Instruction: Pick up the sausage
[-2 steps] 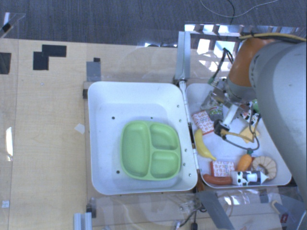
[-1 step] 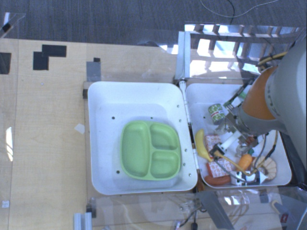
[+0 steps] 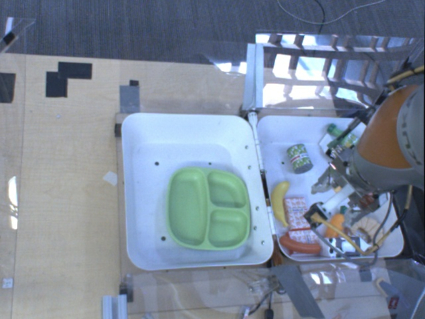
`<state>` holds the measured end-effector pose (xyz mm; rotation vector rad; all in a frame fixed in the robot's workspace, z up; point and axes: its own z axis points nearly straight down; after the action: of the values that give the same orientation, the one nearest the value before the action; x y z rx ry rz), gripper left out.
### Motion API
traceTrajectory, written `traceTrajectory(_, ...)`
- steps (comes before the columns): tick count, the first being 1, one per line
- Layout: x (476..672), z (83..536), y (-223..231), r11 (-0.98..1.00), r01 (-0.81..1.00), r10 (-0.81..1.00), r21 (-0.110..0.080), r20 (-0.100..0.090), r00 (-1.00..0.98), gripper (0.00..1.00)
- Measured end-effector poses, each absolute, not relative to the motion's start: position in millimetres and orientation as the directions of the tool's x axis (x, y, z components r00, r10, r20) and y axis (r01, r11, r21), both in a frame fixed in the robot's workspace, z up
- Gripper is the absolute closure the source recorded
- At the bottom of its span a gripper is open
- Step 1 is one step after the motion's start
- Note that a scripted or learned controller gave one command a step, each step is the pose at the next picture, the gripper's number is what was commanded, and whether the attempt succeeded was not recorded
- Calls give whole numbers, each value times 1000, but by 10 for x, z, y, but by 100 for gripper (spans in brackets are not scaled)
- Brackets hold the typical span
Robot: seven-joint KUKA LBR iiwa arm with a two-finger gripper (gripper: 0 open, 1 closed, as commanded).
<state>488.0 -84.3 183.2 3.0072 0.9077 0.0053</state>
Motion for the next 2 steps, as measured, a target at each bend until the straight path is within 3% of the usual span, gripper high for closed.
traceTrajectory(1,4963,2251,-940,-786,619,619,1,2,786,0)
traceTrajectory(2,5632,1839,154,-757,653,653,-1,1,757,0)
